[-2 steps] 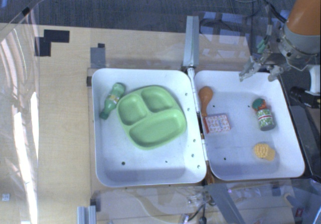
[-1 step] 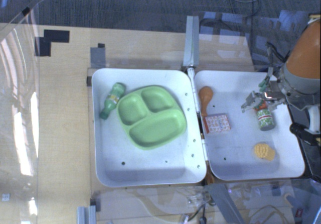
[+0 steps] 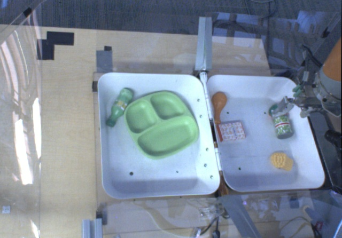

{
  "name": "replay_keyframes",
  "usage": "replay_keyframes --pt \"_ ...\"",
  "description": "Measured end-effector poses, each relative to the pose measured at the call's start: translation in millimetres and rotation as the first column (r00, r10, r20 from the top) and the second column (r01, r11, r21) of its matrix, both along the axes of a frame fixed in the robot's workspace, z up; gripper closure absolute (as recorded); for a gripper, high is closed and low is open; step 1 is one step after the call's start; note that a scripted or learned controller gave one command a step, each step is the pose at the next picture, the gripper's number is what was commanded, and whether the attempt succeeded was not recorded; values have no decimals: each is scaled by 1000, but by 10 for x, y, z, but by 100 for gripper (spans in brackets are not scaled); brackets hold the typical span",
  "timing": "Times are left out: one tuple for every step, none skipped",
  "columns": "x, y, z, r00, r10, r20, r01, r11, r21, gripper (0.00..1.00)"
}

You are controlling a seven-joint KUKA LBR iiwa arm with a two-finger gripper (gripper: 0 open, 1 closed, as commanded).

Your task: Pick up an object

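Two bins are noted. We find the gripper (image 3: 293,102) at the right bin's (image 3: 251,178) far edge, beside a green jar (image 3: 281,124); its grip state cannot be told. We judge this the approach step; next, descend squarely over the jar.

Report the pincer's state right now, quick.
Pincer: cannot be told; it sits at the right bin's right edge, next to the green jar.

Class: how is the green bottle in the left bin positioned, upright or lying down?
Lying down. The green bottle rests on its side on the left bin floor, cap toward the back, beside the green plate.
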State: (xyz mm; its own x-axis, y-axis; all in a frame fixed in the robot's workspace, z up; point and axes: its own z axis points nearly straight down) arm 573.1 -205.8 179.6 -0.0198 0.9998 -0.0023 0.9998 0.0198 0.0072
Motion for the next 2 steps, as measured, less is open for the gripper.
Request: replay_keyframes --pt "129 9 -829 1000 5 0 -5 1000 1 0" --pt "154 10 -702 1000 7 7 -7 1000 -1 100"
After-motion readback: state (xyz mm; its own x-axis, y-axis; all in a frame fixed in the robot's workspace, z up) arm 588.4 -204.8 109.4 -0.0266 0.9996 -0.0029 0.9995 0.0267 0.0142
